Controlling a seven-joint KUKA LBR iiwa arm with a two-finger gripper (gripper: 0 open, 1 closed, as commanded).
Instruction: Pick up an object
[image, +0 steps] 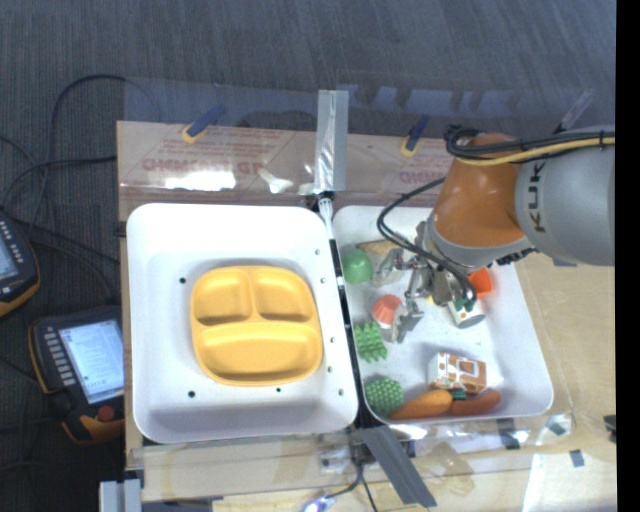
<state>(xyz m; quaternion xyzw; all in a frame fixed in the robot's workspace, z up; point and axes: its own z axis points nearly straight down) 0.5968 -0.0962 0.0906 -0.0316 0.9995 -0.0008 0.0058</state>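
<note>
The gripper (409, 298) hangs low over the right bin (528, 340), among the toys in its upper middle; whether it is wide or narrow I cannot tell, because the wrist hides much of it from above; I see nothing held in it. The nearest thing to take is a small pink toy (386, 308), just beside the gripper on the side of the left bin (160, 250); a green toy (357, 266) lies above it and a spiky green piece (372, 342) below, both near. The danger, I think, is this crowding; a descent a little off can push the pink toy toward the bin wall, or catch two things together; such a small rounded shape may also slip out during closing.
</note>
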